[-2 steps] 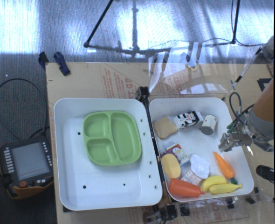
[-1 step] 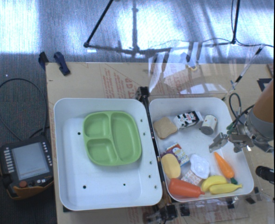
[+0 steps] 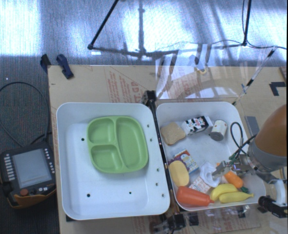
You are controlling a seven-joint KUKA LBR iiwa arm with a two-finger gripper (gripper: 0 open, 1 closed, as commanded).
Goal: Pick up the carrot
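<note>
Long orange carrot [image 3: 194,196] nearest us, grey arm [image 3: 273,147] bent low over right white bin [image 3: 232,108], we cannot tell its gripper [image 3: 226,168] state.

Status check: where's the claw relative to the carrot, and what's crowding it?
Claw low in right white bin, finger state unclear. Orange tapered carrot at bin's front edge, ungrasped. Yellow plastic bananas and yellow oval potato crowd it.

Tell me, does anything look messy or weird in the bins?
A little. The right bin is a jumble: the carrot, banana, bread slice and small cow-patterned carton lie tipped every which way, crowded toward the near edge. The left bin looks tidy, holding a green divided plate sitting slightly crooked. Nothing looks spilled or broken.
</note>
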